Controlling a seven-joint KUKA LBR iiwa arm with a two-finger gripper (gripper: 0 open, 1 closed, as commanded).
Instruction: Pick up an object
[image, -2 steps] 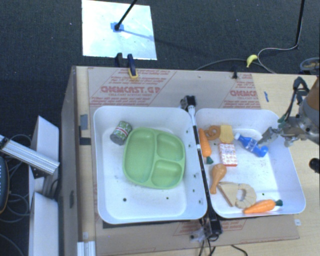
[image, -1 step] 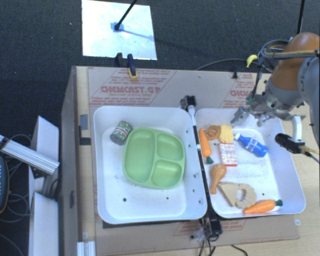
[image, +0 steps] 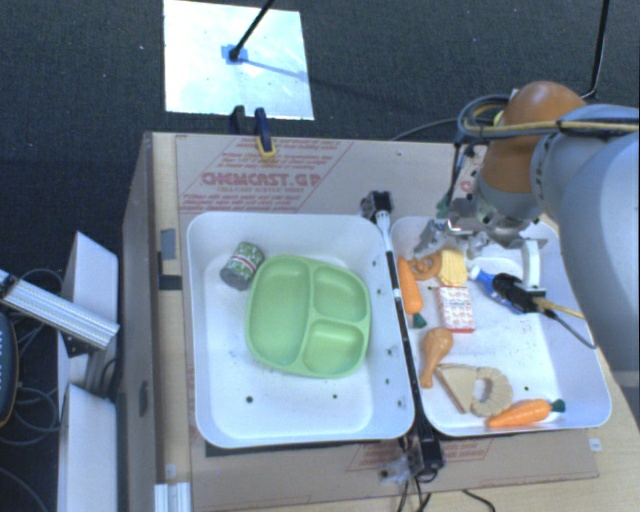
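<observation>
From the camera view, the left bin (image: 205, 330) holds a green divided plate (image: 308, 317) at its centre and a small can (image: 241, 265) lying on its side at 10 o'clock, just beside the plate. The right bin (image: 575, 370) is crowded. A carrot (image: 409, 287) lies along its 9 o'clock wall, and a pretzel (image: 427, 266) and a yellow block (image: 454, 268) sit near 11 o'clock. A red-and-white box (image: 456, 308) is just below the block, and a drumstick (image: 435, 350) is at 7 o'clock. A bread slice (image: 458, 381), a ring biscuit (image: 490, 392) and a second carrot (image: 520, 412) line the 6 o'clock edge.

The gripper (image: 447, 235) hangs just above the pretzel and yellow block. I cannot tell whether it is apart or together, and I see nothing clamped in it.

Both bins rest on a board (image: 270, 175) with red lettering, on dark carpet (image: 80, 100). A shiny sheet (image: 235, 60) lies at 12 o'clock.

The arm covers the right bin's 1 o'clock corner, and the box's print is too small to read
</observation>
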